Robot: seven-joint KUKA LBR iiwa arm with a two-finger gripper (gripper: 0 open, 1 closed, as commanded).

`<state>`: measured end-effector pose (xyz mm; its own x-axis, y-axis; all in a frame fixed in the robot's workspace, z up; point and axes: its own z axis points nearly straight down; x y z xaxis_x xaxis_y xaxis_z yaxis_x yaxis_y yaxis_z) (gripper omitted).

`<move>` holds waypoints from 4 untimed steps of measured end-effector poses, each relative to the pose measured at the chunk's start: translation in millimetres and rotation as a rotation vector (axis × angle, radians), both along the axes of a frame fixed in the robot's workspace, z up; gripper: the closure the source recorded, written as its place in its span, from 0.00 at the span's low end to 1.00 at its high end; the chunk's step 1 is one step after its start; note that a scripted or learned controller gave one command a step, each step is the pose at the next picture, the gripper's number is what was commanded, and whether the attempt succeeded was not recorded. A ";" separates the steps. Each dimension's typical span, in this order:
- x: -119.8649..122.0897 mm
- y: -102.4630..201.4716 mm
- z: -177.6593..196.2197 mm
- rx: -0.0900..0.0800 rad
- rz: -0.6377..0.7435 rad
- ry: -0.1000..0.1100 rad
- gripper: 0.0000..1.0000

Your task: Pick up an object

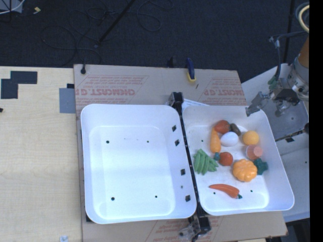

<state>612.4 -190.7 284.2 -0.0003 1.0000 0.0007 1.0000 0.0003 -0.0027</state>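
Still unpicked: toy food (233,155) clustered mid right bin (282,198), chili pepper (224,189) alone nearer its front edge. Gripper (262,104) above that bin's far right corner, carrying nothing; spread or pressed together, cannot tell. Approach step, likely; next, across and down onto one piece.

Cardboard sheet (126,87) under bins: red print, upside down from camera, two blocks of same mark, roughly "CHEMCAST GP", letters uncertain. More red print on cardboard strip at bottom edge, below right bin (282,195), too small to read. No other legible text.
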 end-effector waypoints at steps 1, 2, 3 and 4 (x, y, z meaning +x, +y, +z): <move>25.0 -22.4 -133.7 -0.001 0.000 -0.003 0.00; 28.8 22.2 -197.5 0.000 0.002 -0.001 0.00; 30.5 72.8 -197.1 0.000 0.000 0.003 0.00; 31.0 103.6 -195.5 -0.011 -0.001 -0.001 0.00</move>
